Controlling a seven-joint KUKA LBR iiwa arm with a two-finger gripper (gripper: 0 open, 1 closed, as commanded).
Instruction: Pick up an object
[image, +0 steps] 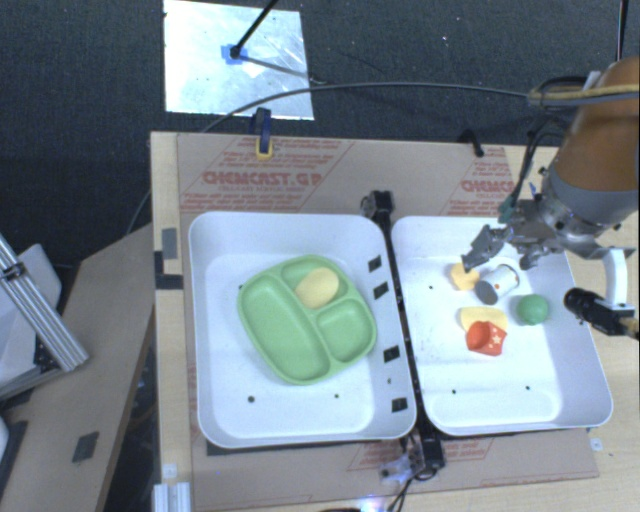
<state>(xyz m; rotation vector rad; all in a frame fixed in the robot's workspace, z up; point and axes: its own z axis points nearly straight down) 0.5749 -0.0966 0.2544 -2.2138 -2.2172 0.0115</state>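
Note:
My gripper (506, 256) hangs over the upper part of the right bin (560, 400). Its two fingers stand spread apart, open, with nothing between them. Just below it lie a small yellow piece (462, 277) and a grey-and-white cylinder (496, 284). A green ball (533, 309) rests to the right of these. Nearer the front, a red block (487, 339) leans against a yellow slab (478, 318).
The left bin (215, 400) holds a green divided plate (290, 335) with a yellow lump (318, 287) in its upper compartment. A black clamp ridge (395, 300) runs between the bins. A black part (598, 310) juts in at the right rim.

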